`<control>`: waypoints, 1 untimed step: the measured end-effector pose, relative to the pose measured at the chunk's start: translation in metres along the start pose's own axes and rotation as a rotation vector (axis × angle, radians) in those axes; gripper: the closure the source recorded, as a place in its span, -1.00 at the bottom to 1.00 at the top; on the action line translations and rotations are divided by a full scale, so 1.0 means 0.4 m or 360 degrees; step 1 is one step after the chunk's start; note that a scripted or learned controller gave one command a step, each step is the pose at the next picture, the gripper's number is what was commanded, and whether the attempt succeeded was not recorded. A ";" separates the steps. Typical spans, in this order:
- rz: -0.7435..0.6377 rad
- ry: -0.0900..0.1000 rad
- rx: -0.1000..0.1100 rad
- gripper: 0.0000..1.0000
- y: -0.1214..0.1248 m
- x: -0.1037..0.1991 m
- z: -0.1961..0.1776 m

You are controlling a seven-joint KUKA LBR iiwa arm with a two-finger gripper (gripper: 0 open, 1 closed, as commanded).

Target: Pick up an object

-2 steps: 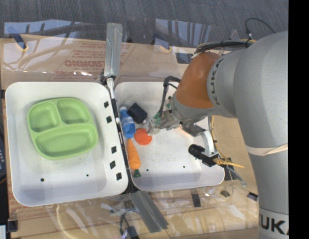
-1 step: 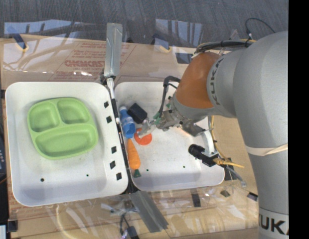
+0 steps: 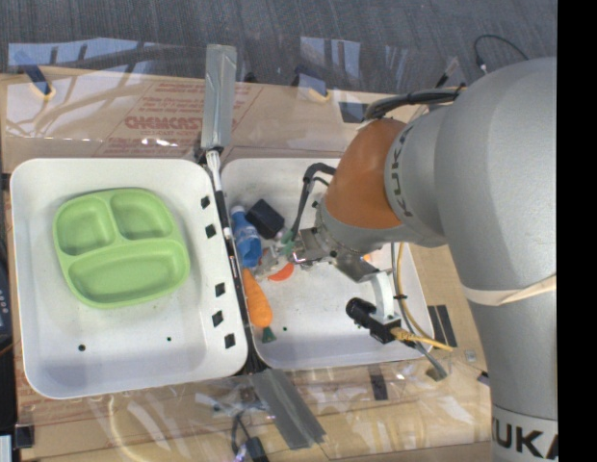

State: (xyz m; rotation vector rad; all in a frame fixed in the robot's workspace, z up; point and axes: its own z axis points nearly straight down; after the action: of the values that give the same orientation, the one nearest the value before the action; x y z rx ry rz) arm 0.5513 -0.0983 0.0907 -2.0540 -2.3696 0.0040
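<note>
While we are looking down on the bench, we are counting two white bins, the left bin [image 3: 29, 258] and the right bin [image 3: 318, 340]; the left one is holding one green divided plate [image 3: 120, 246]; the right one is holding four things, namely one blue bottle [image 3: 246, 239], one black block [image 3: 265, 218], one carrot [image 3: 257, 301] and one small orange-red piece [image 3: 281, 271]. We are reading "KUKA" on the arm [image 3: 491, 181]; the red print on the cardboard [image 3: 135, 114] is proving too faint to read. The gripper [image 3: 287, 250] is hanging low in the right bin, just beside the bottle and just above the orange-red piece; we cannot tell how wide it is standing or whether it is gripping anything.
</note>
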 end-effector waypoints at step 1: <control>-0.0007 0.0000 0.0003 1.00 0.000 0.000 -0.024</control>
State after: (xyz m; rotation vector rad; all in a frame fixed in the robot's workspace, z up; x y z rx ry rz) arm 0.5512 -0.0983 0.1002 -2.0478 -2.3729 0.0064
